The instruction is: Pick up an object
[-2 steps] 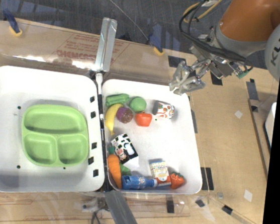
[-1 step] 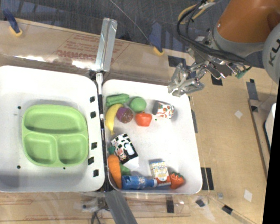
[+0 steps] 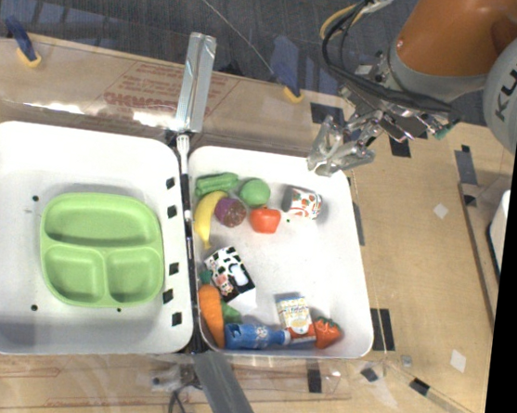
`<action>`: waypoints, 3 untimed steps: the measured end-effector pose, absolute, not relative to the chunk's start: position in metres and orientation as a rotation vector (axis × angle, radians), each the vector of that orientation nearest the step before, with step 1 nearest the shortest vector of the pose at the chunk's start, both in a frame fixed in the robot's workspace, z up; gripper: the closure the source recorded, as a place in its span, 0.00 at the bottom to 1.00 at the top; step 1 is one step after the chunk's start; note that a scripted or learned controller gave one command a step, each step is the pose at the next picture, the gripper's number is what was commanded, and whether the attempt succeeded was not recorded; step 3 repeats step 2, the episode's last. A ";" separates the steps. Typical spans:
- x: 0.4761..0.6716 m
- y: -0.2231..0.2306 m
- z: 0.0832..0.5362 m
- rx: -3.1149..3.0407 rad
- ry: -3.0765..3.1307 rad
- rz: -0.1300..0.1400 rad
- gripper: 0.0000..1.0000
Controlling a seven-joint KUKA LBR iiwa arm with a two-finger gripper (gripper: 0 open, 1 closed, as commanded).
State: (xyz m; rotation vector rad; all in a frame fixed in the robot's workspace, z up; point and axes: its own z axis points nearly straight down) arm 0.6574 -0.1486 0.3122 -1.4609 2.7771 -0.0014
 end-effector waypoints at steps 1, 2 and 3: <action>0.658 -0.148 0.298 -1.585 2.713 0.001 1.00; 0.656 -0.158 0.312 -1.557 2.723 -0.005 1.00; 0.656 -0.158 0.312 -1.557 2.723 -0.005 1.00</action>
